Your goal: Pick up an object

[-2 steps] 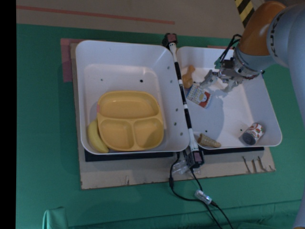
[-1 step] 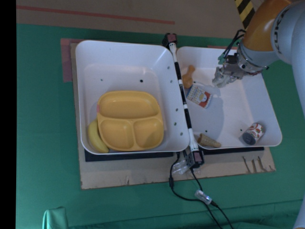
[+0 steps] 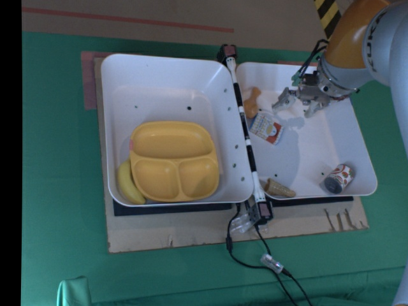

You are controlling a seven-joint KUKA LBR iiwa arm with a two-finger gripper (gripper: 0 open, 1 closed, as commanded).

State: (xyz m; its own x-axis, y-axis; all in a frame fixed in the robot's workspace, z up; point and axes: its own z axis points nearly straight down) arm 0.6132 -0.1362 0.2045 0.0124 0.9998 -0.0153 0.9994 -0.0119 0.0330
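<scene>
My gripper (image 3: 298, 106) hovers over the upper middle of the right bin (image 3: 357, 139), open with nothing between its fingers. Just left of it lies a small orange toy (image 3: 253, 101) against the bin's left wall. Below that toy a small white carton with an orange picture (image 3: 266, 127) lies flat. A small can with a red and white label (image 3: 337, 178) lies on its side in the bin's lower right corner. A tan cone-shaped piece (image 3: 279, 187) rests along the bin's front wall.
The left bin (image 3: 159, 81) holds a yellow divided plate (image 3: 173, 160) and a banana (image 3: 127, 182) at its lower left. A black and white strip (image 3: 243, 126) runs between the bins. Cables (image 3: 268, 260) trail off the front of the cardboard.
</scene>
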